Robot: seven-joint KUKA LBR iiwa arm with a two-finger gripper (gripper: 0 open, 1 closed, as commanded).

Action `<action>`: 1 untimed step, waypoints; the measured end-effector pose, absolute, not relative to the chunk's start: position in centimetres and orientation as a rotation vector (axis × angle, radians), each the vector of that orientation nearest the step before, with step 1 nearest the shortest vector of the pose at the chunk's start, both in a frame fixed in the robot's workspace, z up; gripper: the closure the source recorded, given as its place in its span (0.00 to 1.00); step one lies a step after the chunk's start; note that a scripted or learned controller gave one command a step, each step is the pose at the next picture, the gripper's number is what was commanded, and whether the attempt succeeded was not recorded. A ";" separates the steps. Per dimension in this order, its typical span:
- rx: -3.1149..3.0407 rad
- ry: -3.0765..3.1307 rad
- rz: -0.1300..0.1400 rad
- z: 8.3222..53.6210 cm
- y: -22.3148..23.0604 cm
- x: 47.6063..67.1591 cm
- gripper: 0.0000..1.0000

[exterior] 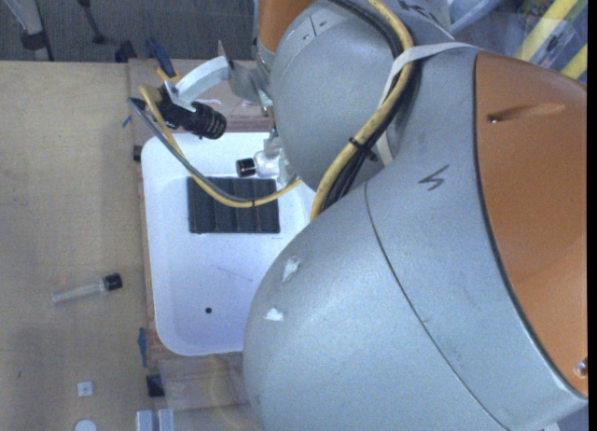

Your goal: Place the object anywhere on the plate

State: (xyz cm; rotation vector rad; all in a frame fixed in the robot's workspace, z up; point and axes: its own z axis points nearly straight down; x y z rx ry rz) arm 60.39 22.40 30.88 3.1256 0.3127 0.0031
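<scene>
On the tan tabletop (56, 187) at the left, we see a clear tube (86, 287) with a black cap lying on its side, well apart from the white bin (173, 326). A few small pale bits sit along the lower edge of the view, too small to name.

Inside the bin, a dark, ribbed rectangular plate (233, 207) lies flat in the upper half, and a tiny black dot (208, 309) marks the bare white floor below it. A yellow cable (177, 154) loops down from the bin's upper left rim, crosses the plate's top edge and runs right, under the arm. A black cylinder (202, 122) hangs beside that cable, above the bin's upper rim.

Just beside the plate's upper edge, near its right corner, sits a small black piece (244, 167); it is on the bin floor, not on the plate.

Close to its right we make out the pale tip of the gripper (269, 160), low over the bin. We cannot tell whether it is spread or pressed together, or whether it touches the piece.

The grey-and-orange arm (429, 233) looms over the right half, covering the rest of the bin.
</scene>
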 end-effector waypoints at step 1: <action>3.004 0.920 -0.010 20.4 22.5 54.2 1.00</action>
